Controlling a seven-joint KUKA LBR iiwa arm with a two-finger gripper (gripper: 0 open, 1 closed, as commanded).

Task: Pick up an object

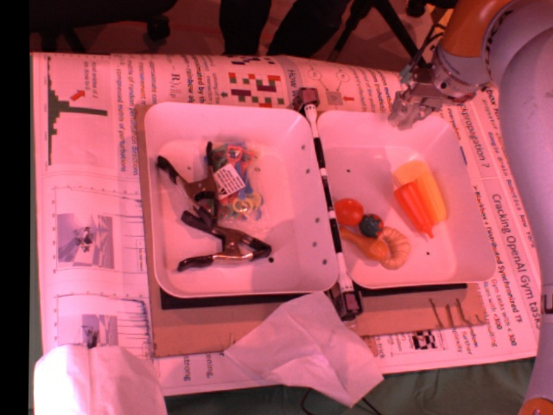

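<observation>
You see the gripper (406, 111) hanging over the far rim of the right bin (458, 158), at that bin's back corner. Its fingers are small and blurred here, so you cannot tell whether the jaws are parted or closed, and nothing shows between them. In the right bin, the orange-and-yellow carrot toy (420, 195) lies toward the middle, well apart from the gripper. Nearer you sit a red ball (349, 211), a dark blue ball (371, 225) just beside it, and a tan curved piece (384, 247), perhaps a toy shrimp, touching the blue ball. The left bin (173, 128) holds black pliers (212, 223) lying beside a clear bag of coloured rings (239, 184).
</observation>
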